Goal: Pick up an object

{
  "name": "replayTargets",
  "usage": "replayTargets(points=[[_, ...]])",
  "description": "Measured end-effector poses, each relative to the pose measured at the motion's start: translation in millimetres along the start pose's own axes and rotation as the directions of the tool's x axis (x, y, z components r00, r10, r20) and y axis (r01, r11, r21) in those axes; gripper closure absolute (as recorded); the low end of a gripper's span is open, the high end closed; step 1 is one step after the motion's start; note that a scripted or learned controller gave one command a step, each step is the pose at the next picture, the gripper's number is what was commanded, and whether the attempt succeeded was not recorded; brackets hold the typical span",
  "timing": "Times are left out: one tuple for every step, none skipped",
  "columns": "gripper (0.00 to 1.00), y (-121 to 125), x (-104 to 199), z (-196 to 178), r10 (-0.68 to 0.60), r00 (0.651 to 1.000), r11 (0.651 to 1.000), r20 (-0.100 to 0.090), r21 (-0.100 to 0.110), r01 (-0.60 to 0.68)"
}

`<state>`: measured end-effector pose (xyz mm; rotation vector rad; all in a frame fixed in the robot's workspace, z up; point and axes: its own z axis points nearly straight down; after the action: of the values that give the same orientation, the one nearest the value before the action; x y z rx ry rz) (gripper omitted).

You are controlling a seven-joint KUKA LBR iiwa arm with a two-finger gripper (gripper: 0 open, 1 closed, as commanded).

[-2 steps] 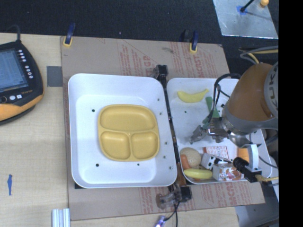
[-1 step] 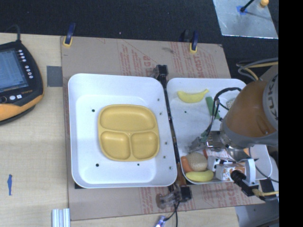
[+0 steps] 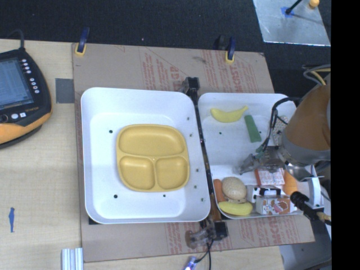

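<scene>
2 bins side by side on a cardboard sheet (image 3: 169,66) on the bench. Left bin (image 3: 95,151) holds a 3-compartment tray (image 3: 152,156), about centred. Right bin (image 3: 219,145): banana (image 3: 228,114) at the far end, a stick-shaped block (image 3: 252,128) just right of it; near end has a carrot (image 3: 217,188), potato (image 3: 234,188), a 2nd banana (image 3: 235,208) in front of the potato, small boxes (image 3: 270,198) to their right. Gripper (image 3: 250,163) over the right bin's middle. Handheld control pad (image 3: 19,97) far left on the bench.

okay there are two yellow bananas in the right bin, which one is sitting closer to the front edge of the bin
The banana at the bin's front edge, beside the beige egg-shaped thing. The other banana lies at the back, near the green stick.
</scene>
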<state>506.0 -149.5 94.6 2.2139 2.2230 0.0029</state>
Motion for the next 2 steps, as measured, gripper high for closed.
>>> replayTargets(points=[[1.0, 0.5, -2.8, -10.8, -0.003, 1.0, 1.0, 0.005, -0.001, 0.003], [0.0, 0.4, -2.8, -10.8, -0.003, 1.0, 1.0, 0.006, -0.001, 0.003]])
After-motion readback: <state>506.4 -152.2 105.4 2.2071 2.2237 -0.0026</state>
